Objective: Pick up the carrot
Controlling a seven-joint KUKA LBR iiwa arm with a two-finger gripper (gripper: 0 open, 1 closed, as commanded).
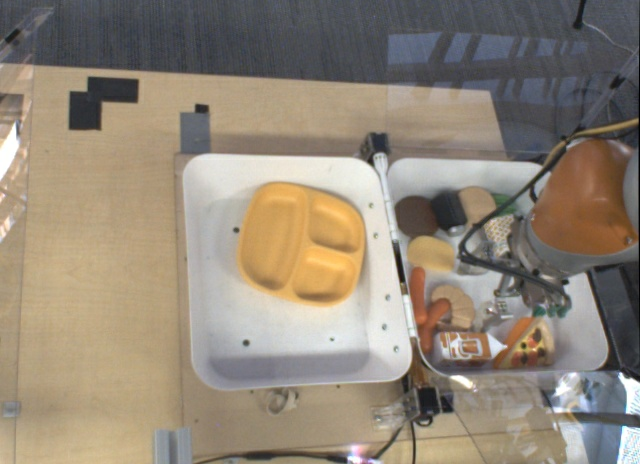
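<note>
Altogether 2 white bins (200,252), 1 yellow tray (300,242), 1 carrot (518,332) below the tool (525,302), grip state unclear.

The arm (585,202) is showing as a large rounded orange dome, smooth and glossy, catching a pale highlight on its upper left curve. Below the orange part a grey metal collar (560,252) is wrapping around it, lighter along its lower edge. A thin black cable (500,217) is looping out to the left of the collar and curving back in, and further thin cables are running off up and to the right. Under the collar the gripper (525,297) is appearing as a cluster of small silver-grey metal parts with dark fittings, too small to make out in detail.
</note>
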